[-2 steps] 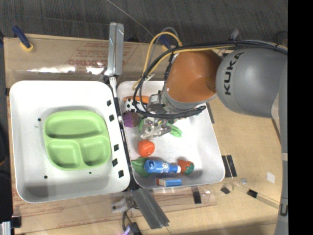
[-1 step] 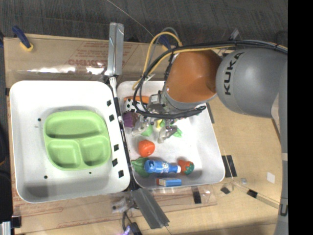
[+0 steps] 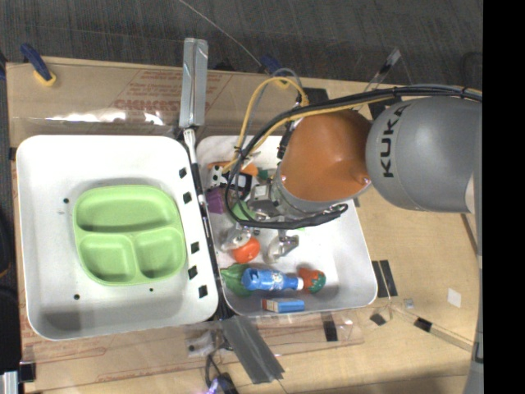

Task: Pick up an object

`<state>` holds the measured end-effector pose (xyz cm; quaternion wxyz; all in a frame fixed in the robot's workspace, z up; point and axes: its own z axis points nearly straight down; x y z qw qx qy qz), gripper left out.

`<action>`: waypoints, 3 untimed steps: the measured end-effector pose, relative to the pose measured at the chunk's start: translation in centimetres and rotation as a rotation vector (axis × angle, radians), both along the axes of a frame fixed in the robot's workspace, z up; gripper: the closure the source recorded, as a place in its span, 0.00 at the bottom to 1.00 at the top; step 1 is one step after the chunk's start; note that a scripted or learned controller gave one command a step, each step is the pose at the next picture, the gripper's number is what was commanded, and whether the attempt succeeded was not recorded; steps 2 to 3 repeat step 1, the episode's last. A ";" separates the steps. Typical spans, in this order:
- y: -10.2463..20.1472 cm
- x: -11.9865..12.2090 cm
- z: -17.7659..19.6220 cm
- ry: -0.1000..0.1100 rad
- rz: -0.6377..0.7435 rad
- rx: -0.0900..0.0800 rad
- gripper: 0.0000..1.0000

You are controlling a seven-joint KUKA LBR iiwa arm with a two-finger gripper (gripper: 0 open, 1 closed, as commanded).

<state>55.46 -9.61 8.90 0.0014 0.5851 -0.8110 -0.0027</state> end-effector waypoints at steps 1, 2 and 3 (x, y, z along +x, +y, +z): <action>-0.2 -3.2 0.3 -0.012 -0.064 -0.002 0.00; -0.2 -3.2 0.3 -0.012 -0.064 -0.002 0.00; -0.2 -3.2 0.3 -0.012 -0.064 -0.002 0.00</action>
